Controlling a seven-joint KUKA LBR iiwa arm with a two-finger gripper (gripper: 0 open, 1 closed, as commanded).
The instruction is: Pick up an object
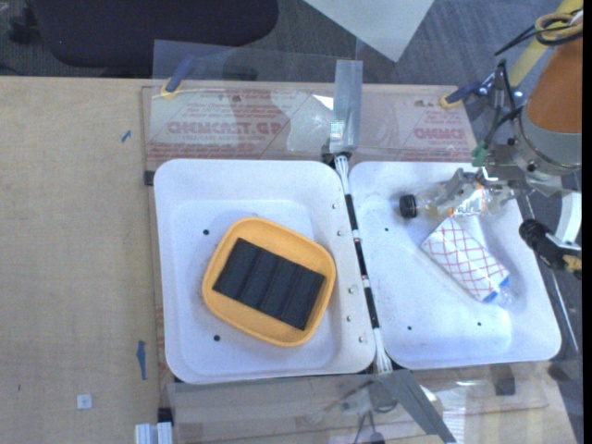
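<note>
In the right bin lies a crumpled clear bottle with a black cap at its left end, on its side near the bin's back. Just in front of it rests a white packet with a red check pattern, slanting toward the front right. The gripper hangs at the bin's back right corner, right over the bottle's far end, below the arm's orange band. In the left bin sits a yellow dish that holds a black ridged block.
Taped clear sheets and a metal bracket line the bench behind the bins. Cables and the arm's body crowd the right bin's right side. A bare wooden tabletop spreads to the left.
</note>
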